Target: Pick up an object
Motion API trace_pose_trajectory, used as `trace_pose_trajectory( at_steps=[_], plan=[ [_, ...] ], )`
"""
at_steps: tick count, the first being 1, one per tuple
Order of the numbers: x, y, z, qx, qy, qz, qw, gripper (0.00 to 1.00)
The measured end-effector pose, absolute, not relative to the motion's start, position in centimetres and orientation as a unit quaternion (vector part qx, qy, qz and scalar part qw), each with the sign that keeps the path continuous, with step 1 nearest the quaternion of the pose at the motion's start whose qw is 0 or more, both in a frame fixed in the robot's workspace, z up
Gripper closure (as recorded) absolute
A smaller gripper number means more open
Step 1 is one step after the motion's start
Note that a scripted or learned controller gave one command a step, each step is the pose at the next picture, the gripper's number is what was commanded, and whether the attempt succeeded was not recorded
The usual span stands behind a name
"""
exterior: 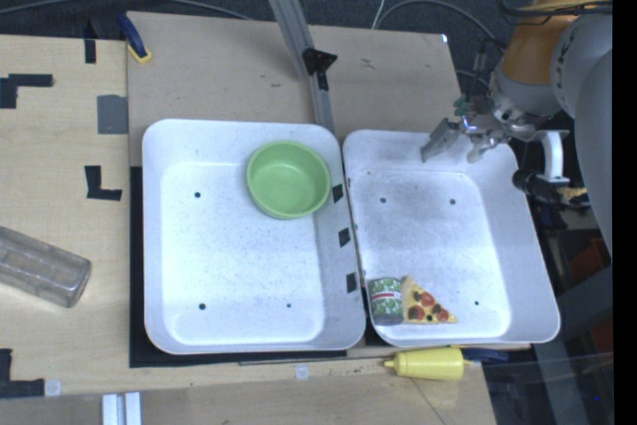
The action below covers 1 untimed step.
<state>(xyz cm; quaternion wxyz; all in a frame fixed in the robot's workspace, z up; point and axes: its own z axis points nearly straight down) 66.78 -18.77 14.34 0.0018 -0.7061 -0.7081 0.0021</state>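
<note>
A green bowl [289,178] sits upright in the left bin [179,244], near its far right corner. A small pizza-slice toy [426,306] and a green-labelled packet [386,300] lie together at the near left corner of the right bin [498,244]. My gripper [456,143] hovers over the far edge of the right bin, fingers spread open with nothing between them. It is well away from the toys and to the right of the bowl.
A yellow mustard bottle [430,363] lies on the bench just in front of the right bin. A clear plastic cup [40,266] lies on its side at the far left. A grey pole [289,5] rises behind the bins.
</note>
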Motion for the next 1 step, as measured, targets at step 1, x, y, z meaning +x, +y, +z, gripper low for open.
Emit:
trace_pose_trajectory(
  at_steps=[1],
  plan=[
    [66.64, -18.61, 8.94, -0.706, -0.708, 0.0026, 0.002, 0.0]
  ],
)
